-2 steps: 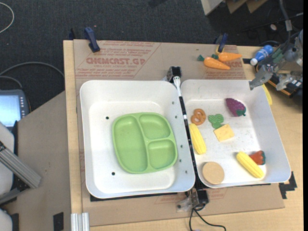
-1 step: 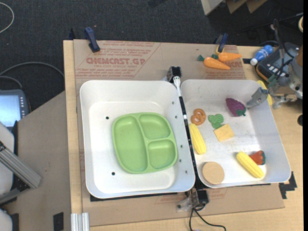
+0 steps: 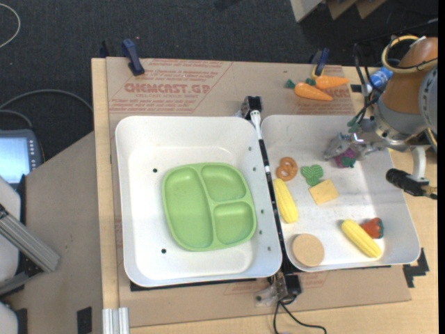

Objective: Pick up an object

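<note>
My gripper hangs over the upper right part of the right bin, reaching in from the right. A small purple and green toy lies right beneath it, touching or nearly touching it; whether it is gripped I cannot tell. Lower in the same bin lie a brown pretzel, a green leafy piece, a yellow cheese block, a corn cob, a round tan biscuit, a second yellow cob and a red piece.
The left bin holds a green divided plate. Two orange carrots lie on the cardboard behind the right bin. Blue clamps hold the board's back edge. Cables run near the arm at the right.
</note>
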`<act>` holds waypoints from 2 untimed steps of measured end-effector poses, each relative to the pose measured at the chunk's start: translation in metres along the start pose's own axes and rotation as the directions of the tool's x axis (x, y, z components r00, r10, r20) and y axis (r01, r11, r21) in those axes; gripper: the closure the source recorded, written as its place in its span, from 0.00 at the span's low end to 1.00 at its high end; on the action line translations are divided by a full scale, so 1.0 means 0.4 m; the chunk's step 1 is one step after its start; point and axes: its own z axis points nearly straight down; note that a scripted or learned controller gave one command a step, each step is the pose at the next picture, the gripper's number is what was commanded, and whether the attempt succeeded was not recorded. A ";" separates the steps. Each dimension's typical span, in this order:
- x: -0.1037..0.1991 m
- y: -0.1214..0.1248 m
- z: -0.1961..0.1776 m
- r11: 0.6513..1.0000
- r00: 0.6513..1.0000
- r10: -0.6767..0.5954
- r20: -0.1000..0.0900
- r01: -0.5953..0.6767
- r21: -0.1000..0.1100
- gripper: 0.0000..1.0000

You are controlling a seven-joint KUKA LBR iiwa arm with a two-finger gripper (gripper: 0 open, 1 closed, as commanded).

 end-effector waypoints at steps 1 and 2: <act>-0.018 -0.002 -0.043 1.000 1.000 0.004 0.016 -0.004 -0.006 1.00; 0.156 -0.019 -0.012 1.000 1.000 0.002 0.012 -0.002 -0.001 1.00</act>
